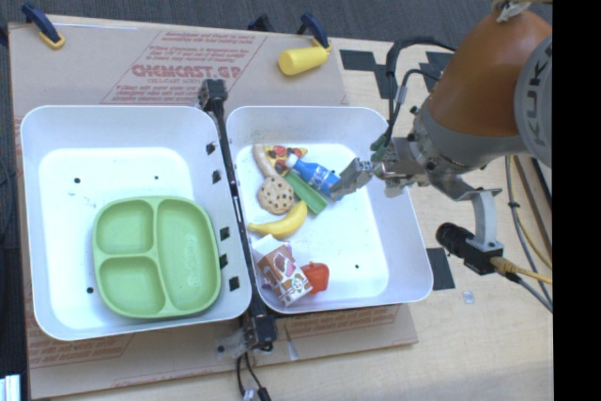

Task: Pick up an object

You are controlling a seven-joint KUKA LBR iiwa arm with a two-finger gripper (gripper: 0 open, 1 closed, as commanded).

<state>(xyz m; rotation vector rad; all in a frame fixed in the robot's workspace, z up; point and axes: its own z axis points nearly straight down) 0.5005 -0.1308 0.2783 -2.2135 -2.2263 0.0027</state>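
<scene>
Though the arm (pixel 488 80) reaches over the right bin (pixel 399 244), nothing is lifted yet, as far as I can see. The gripper (pixel 349 180) hangs low at the bin's right side, its tip just beside the blue bottle (pixel 314 174) and the green block (pixel 307 191). I cannot tell whether the fingers are apart or together; they blur into one grey shape, and no object shows between them.

The candidates all lie in the right bin: a pizza slice (pixel 274 159) at the top, a cookie (pixel 275 195) under it, a banana (pixel 282 223) curving across the middle, and near the front wall a small carton (pixel 283 274) touching a red piece (pixel 316 276). The left bin (pixel 56 146) holds a green tray (pixel 155 255).

My guess is that the approach is nearly done and the grasp itself remains: closing on something, most likely the bottle or block, then raising it clear. The objects crowd together there, so a clean grip looks uncertain.
</scene>
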